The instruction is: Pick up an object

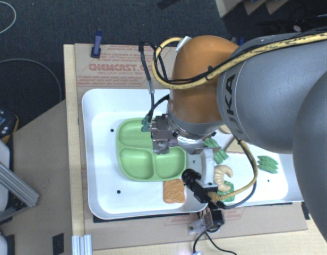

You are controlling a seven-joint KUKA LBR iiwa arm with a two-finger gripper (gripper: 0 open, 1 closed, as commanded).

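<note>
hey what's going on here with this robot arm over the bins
The grey KUKA arm reaches in from the right and hangs low over the left white bin, above a green divided tray. An orange-brown piece lies just below the tray, and small green items sit in the right bin. No object is visibly held.

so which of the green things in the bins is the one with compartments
The big light green tray in the left bin, divided into sections. The small darker green pieces to the right of the arm are solid bits with no compartments.
</note>
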